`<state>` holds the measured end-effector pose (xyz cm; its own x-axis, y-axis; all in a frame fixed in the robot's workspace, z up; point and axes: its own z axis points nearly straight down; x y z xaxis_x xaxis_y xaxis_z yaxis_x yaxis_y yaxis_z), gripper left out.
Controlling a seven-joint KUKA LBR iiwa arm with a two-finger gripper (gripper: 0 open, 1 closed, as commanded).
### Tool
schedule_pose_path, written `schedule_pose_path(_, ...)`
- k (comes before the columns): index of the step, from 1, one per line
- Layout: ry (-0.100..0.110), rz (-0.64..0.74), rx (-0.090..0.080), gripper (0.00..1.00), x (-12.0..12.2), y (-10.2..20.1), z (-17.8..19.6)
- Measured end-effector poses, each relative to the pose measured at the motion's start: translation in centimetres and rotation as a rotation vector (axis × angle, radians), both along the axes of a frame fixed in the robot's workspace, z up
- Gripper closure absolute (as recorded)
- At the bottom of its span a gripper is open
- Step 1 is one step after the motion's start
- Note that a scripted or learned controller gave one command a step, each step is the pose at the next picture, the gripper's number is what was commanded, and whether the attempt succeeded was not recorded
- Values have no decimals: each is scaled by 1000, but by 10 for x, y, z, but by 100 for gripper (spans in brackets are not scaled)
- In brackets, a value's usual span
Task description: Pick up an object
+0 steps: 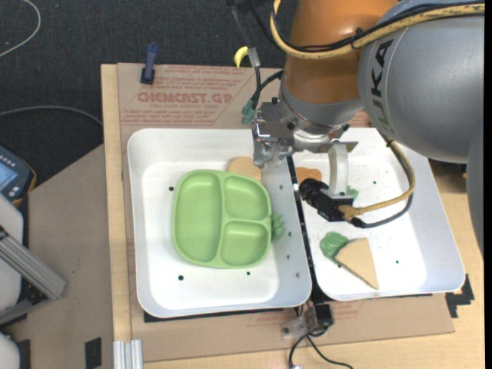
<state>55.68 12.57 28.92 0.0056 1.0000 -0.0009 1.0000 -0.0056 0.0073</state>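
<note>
A light green divided plate (221,218) lies in the left bin (146,206). Behind it a tan flat piece (240,164) peeks out at the plate's far edge. My gripper (270,154) hangs low over the ridge between the two bins, just right of that tan piece and above the plate's far right corner. The right bin (430,237) holds a tan wedge (360,261) with a dark green piece (334,243) touching it, and an orange-brown piece (310,174) close under the wrist. The arm's body hides the gripper's tips.
A small green bit (277,226) sits against the plate's right rim. A black connector with a yellow cable (327,204) dangles from the arm over the right bin. Cardboard (192,91) lies under both bins.
</note>
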Motion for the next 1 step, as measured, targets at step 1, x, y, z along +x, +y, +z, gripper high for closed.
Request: schedule_pose_path(1,4,4,1,100,-3,4,9)
